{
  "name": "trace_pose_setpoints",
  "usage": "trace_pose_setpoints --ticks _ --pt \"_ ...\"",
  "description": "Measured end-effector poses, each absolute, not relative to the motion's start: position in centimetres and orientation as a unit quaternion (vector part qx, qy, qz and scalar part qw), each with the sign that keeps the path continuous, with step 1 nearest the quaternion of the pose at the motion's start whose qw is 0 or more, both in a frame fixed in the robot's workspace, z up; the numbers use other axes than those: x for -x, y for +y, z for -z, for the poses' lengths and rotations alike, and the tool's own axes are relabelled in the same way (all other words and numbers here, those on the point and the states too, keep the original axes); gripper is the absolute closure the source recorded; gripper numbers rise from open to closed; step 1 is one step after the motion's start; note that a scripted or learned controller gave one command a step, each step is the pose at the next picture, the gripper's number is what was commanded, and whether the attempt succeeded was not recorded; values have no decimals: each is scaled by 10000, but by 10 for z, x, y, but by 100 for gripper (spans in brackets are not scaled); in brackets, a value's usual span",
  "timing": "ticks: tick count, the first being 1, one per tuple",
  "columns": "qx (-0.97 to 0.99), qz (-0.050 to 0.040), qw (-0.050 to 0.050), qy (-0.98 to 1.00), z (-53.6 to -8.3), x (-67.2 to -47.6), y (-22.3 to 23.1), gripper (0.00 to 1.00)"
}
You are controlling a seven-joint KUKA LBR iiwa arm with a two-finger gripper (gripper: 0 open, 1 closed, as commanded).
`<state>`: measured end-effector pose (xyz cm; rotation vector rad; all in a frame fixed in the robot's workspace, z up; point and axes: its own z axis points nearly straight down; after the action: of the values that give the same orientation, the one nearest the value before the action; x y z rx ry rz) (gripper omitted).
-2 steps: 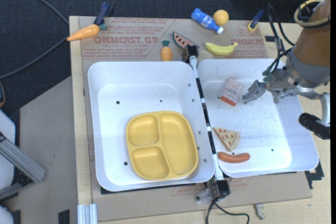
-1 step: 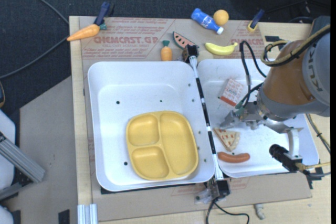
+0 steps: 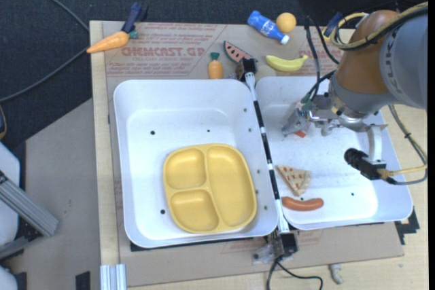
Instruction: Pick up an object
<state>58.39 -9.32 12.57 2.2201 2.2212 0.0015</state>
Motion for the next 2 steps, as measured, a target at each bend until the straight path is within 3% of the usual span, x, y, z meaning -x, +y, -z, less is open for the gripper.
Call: trace_pose_setpoints --ticks 1,2 --pt "-7067 -1 4 7075 -84 -614 -98 0" --pt "-7064 -4 5 7079 -95 -615 -97 100"
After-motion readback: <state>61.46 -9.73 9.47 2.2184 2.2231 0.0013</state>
